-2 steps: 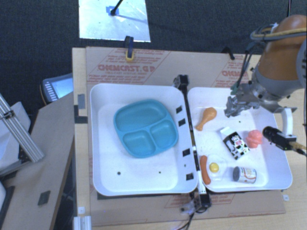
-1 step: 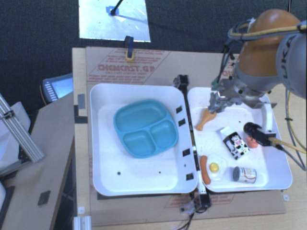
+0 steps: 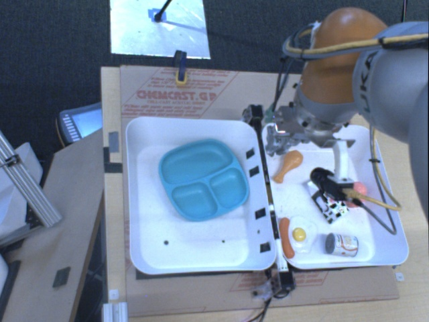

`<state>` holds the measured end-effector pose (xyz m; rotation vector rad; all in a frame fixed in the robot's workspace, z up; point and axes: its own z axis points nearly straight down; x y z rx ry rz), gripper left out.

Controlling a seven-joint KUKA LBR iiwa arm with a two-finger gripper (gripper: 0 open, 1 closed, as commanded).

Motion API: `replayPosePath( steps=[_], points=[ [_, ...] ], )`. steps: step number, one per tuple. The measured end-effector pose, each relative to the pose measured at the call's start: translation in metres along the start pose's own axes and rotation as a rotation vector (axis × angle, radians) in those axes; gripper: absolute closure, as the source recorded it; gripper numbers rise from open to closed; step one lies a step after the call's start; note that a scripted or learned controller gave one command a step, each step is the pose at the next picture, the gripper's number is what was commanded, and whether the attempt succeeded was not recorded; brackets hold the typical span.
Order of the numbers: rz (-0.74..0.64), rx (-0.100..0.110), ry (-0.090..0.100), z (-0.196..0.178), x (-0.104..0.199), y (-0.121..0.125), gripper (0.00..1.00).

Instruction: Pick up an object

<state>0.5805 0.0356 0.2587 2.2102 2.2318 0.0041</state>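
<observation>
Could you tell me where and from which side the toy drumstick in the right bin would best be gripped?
Probably at the narrow bone end of the drumstick, coming straight down from above. It lies flat on the floor of the right bin, thick end up-right, thin handle pointing down-left toward the divider. The slim shaft suits a two-finger closure across its width, and the gripper is close above it already.

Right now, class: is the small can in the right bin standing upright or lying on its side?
Lying on its side: the can shows its round grey end facing left, its labelled body stretched along the right bin's floor.
</observation>
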Motion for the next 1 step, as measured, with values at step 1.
replayPosePath(
  steps=[1],
  points=[
    [0.001,0.0,0.0,0.0077,0.0457,0.0102,1.0]
  ],
)
